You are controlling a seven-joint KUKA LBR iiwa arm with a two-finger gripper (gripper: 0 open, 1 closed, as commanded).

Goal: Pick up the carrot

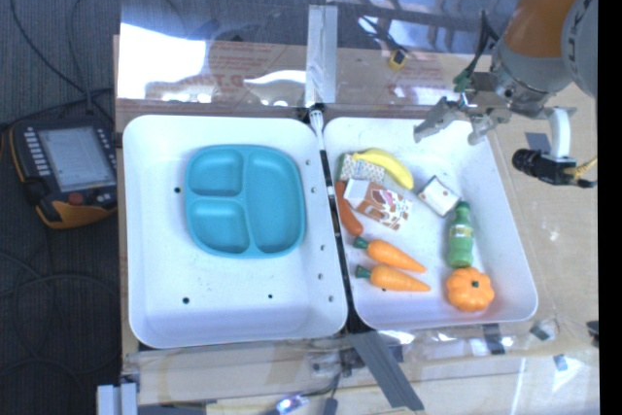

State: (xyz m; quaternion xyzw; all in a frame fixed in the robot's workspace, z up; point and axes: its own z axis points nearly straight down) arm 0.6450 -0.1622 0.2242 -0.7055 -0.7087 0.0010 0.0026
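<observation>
- Gripper [454, 121] hangs over the right bin's [513, 209] far edge, fingers spread apart, nothing between them.
- Carrot [391, 254] lies near the bin's front left, a second carrot [397, 279] just beside it.
- Banana [387, 166], green bottle [460, 234], small pumpkin [469, 291] nearby.
- Blue plate [243, 200] in left bin [155, 287].

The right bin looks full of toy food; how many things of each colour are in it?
Orange: 4, two carrots, a thin piece, a pumpkin
Yellow: 1, banana
Green: 1, bottle
White or printed packets: 3
Total: 9
</observation>
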